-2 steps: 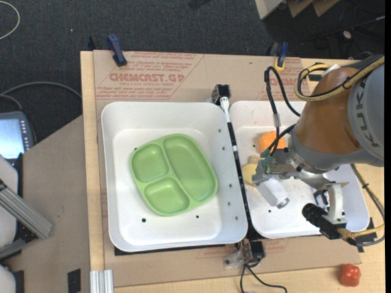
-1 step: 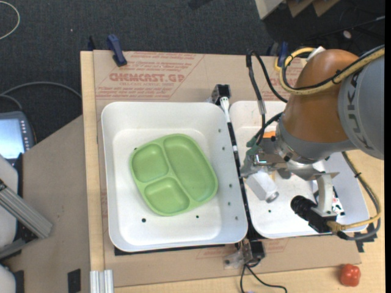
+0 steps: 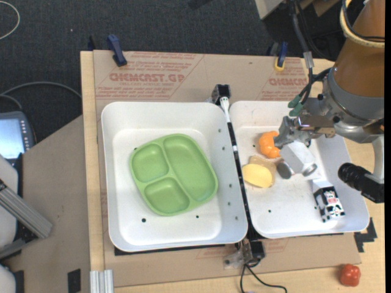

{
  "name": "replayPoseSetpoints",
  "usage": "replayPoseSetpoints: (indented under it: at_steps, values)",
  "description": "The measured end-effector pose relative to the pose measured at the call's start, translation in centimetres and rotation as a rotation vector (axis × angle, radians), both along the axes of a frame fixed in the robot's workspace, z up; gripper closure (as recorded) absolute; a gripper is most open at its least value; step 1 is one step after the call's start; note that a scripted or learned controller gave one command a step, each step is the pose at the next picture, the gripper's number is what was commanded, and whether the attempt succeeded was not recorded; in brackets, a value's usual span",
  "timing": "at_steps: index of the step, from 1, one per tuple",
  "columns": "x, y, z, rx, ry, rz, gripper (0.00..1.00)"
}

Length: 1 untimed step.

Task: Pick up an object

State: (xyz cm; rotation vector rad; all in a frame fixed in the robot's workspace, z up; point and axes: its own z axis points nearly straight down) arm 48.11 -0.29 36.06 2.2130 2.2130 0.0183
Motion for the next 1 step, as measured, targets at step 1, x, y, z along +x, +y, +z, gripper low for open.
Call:
replayPoseSetpoints:
  at_steps: [1]
  values:
    - [-0.33,4.76,-11.22,0.001,0.028,0.004,1.0]
